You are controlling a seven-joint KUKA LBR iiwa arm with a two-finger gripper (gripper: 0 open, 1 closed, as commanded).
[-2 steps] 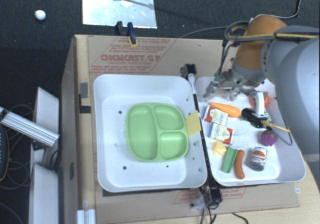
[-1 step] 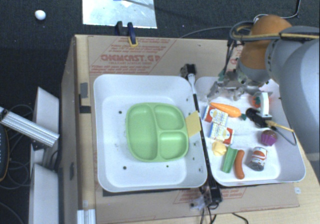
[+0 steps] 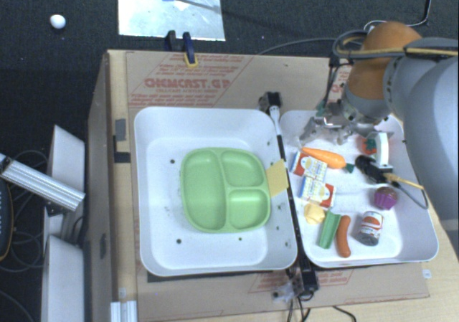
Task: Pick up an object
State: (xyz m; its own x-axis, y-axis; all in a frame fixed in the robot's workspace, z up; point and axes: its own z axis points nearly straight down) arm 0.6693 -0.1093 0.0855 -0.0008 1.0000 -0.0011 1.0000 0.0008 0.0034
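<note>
Pincer (image 3: 331,127) low at right bin's (image 3: 419,242) far end, just above carrot (image 3: 324,157); spread or pressed together, cannot tell. Crowded targets; likely to nudge carrot against carton (image 3: 307,167), pinch two, or close on nothing.

There are two white bins (image 3: 154,191); one green plate (image 3: 222,190) sits in the left one. In the right bin I count one carrot (image 3: 324,157); one sausage (image 3: 343,235); one green stick (image 3: 329,229); one small can (image 3: 370,227).
</note>
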